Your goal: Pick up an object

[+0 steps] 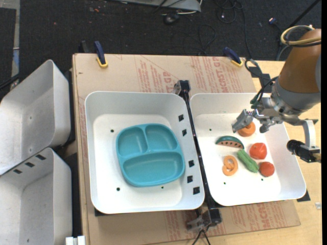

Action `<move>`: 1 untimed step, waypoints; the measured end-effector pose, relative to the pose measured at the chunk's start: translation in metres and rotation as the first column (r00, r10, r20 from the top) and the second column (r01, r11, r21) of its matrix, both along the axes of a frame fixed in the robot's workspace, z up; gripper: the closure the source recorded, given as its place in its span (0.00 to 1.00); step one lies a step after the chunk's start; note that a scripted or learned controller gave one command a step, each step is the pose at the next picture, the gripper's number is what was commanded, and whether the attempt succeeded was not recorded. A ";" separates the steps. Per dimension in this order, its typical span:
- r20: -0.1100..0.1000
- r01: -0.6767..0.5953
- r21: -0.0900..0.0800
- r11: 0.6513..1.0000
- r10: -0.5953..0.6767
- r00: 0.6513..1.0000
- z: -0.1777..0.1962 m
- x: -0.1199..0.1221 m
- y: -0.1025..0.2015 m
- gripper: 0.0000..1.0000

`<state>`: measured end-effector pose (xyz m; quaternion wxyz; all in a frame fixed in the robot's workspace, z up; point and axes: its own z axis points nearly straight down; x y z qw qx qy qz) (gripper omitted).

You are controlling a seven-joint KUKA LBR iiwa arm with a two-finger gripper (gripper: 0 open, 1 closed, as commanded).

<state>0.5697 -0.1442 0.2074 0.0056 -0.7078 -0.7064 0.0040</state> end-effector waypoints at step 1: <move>0.013 -0.003 -0.002 1.000 0.003 1.000 0.008 0.003 0.000 0.00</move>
